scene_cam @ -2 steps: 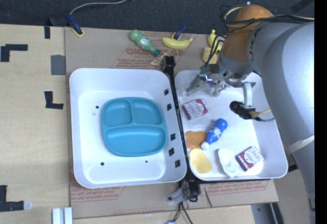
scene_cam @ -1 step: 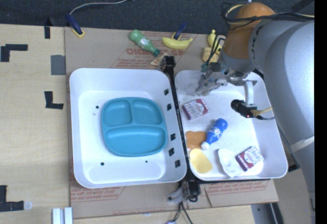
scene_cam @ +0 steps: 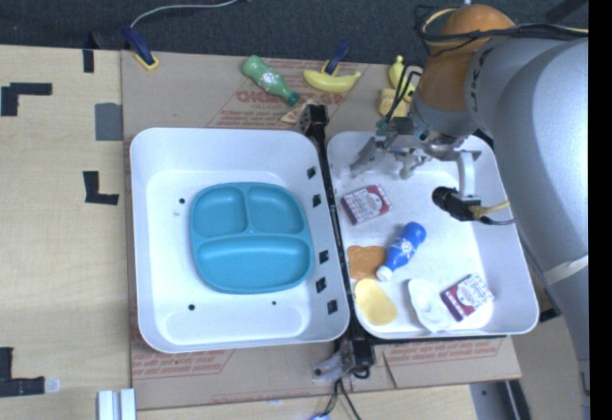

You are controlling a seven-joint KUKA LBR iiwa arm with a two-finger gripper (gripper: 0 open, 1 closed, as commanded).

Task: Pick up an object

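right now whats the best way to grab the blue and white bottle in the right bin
Grip the blue and white bottle across its wider blue body, from straight above. It lies flat and slanted, white cap end toward the orange item, so set the fingers across its long axis. The blue upper end has bare floor either side.

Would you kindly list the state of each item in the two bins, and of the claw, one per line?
claw: open, empty, over the right bin's far end
blue compartment tray: flat, right way up, in the left bin
blue and white bottle: lying on its side
red and white packet: lying flat under the claw
second red and white packet: resting on a white dish
yellow piece: lying by the divider
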